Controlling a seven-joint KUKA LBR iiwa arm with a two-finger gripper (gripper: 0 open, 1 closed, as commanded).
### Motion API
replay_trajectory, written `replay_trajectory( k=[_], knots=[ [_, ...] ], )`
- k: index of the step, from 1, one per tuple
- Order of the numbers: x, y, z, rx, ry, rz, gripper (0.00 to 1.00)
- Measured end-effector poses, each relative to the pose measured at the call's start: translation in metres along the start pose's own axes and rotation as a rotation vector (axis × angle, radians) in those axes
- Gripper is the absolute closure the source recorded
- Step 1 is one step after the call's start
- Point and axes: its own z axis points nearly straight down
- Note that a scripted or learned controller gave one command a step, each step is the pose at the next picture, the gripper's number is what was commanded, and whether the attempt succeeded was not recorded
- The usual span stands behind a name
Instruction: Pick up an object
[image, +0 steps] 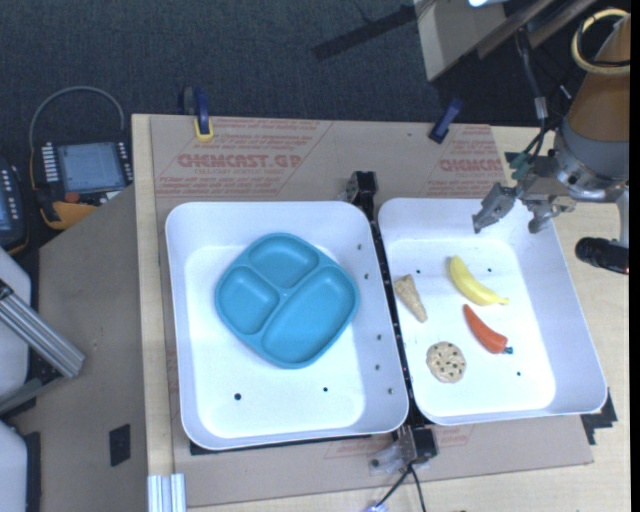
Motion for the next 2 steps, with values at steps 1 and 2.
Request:
replay_trajectory(
  k=[1, 2],
  knots=[
    [0.0, 0.003, -0.008, -0.014, -0.002, -0.003, 0.0],
    [0.008, -0.005, 0.048, -0.006, 0.0, -0.002, 0.0]
  ],
)
